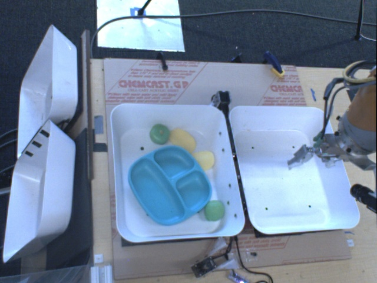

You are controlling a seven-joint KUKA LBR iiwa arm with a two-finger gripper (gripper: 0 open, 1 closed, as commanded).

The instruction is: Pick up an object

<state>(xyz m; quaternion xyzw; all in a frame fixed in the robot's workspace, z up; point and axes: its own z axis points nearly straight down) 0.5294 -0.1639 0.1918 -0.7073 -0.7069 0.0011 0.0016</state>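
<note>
The left bin [121, 158] holds a blue divided plate [169, 184], a dark green round piece [159, 134] at its upper edge, two pale yellow pieces [182, 140] [205, 160] beside it, and a light green piece [214, 210] at its lower right corner. My gripper [314, 157] hangs over the right side of the right bin [283, 217], far from all of these. Its fingers are spread open with nothing between them; one fingertip [296, 158] points left toward the bin's middle.
Two spare white bins [44, 158] lean at the far left off the bench. A black clamp [222, 101] sits between the two bins at the top, another clip [207, 266] lies at the front edge, and a cable [330, 96] loops near the wrist.
</note>
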